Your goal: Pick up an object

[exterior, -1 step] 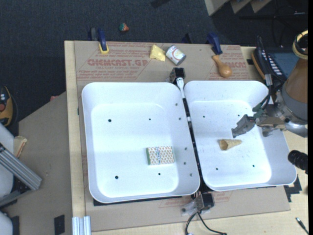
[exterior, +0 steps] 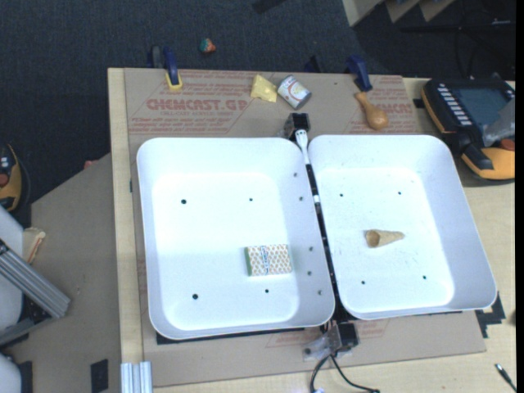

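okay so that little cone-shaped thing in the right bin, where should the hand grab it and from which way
Probably from straight above, closing across the wider left end of the cone. It lies flat on its side, tapering toward the right, alone near the middle of the right bin, so the walls leave room all round.

We see bright, even light from above washing out the left bin (exterior: 221, 178) and right bin (exterior: 393, 178) to near-glare. Shadows stay soft and short. The dark carpet (exterior: 74, 23) looks dim, and detail is slightly soft throughout.
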`<state>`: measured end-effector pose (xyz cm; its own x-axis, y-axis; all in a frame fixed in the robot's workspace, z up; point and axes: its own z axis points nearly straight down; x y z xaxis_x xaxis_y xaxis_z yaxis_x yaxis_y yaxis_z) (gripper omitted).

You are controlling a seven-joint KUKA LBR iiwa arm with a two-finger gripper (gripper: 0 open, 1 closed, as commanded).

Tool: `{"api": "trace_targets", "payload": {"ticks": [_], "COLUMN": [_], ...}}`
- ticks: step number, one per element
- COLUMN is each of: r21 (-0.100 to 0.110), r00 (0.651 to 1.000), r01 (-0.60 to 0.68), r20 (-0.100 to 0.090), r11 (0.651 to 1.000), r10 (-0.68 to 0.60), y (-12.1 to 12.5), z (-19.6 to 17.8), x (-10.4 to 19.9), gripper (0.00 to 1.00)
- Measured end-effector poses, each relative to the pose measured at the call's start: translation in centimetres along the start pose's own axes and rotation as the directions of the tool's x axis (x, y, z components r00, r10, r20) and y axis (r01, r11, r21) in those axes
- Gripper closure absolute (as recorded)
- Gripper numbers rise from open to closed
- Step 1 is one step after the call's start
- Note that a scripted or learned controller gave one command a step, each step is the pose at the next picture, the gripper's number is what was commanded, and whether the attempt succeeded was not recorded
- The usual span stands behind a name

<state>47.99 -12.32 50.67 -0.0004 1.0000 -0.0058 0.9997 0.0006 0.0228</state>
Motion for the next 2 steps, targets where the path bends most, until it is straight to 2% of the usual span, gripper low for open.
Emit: {"api": "trace_targets", "payload": {"ticks": [1, 2], "r21": [0.035, 0.018], "r00": [1.000, 1.000], "r01": [0.012, 0.000], "r20": [-0.009, -0.005], "r11": [0.999, 1.000], "r10": [-0.011, 0.000], "y": [-0.1, 0.1], "z": [11.2, 9.5], "x": [11.3, 10.6], "gripper": [0.00, 1.00]}}
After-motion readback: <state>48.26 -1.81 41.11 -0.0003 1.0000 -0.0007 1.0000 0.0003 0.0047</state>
